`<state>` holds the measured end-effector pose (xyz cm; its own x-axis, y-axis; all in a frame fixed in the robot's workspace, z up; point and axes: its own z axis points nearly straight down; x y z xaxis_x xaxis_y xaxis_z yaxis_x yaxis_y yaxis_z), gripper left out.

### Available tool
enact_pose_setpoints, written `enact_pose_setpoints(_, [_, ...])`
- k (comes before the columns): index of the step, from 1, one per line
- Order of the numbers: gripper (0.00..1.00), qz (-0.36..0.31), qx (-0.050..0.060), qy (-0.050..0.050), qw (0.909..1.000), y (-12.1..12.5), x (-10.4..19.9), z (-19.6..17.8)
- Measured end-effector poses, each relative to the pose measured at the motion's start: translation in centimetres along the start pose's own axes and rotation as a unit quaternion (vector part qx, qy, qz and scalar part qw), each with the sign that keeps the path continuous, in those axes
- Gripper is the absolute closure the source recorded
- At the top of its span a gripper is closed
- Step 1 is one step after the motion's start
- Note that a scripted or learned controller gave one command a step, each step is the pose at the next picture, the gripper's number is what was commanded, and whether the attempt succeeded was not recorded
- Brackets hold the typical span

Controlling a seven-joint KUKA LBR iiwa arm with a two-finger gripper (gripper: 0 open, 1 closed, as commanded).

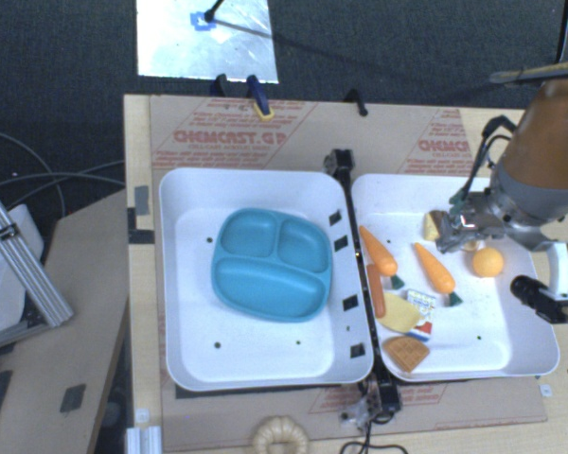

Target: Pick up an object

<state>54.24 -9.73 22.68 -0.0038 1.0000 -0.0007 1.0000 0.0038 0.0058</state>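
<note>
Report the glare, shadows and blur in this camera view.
Camera view: strong glare on the foil sheet at the top; even, soft light on both white bins, with faint shadows under the blue tray; the gripper looks slightly blurred; the carrots are sharp.

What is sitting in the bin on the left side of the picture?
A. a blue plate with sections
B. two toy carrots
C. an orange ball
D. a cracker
A. The blue plate with sections lies alone in the left bin, while the toy carrots, the orange ball and the cracker are all in the right bin.
</note>
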Motion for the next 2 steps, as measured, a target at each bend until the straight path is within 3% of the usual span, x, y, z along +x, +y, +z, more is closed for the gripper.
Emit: enact_pose_setpoints(2, [1.00, -0.003, 0.001, 0.001, 1.0000, 4.3, 8.6, -0.8])
